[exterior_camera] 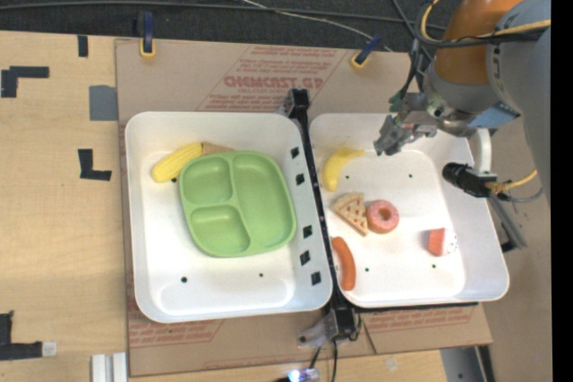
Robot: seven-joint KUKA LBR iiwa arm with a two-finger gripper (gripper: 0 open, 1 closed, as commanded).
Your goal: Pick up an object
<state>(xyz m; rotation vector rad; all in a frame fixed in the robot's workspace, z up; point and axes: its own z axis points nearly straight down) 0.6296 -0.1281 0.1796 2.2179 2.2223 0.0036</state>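
Left bin (143,219) holds tray (237,201) and banana (175,161); right bin (474,273) holds perhaps five toys.

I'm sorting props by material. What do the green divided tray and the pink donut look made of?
Green divided tray: probably moulded plastic, with a smooth, even colour and soft sheen. Pink donut: likely toy plastic or rubber; too small to tell.

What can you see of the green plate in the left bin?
The plate is light green, looks like plastic and has rounded corners and a raised rim. It has three compartments, one long and two smaller, with nothing in them. It lies flat and a little turned in the left bin, near its middle. A banana lies at its upper left edge and seems to touch it.
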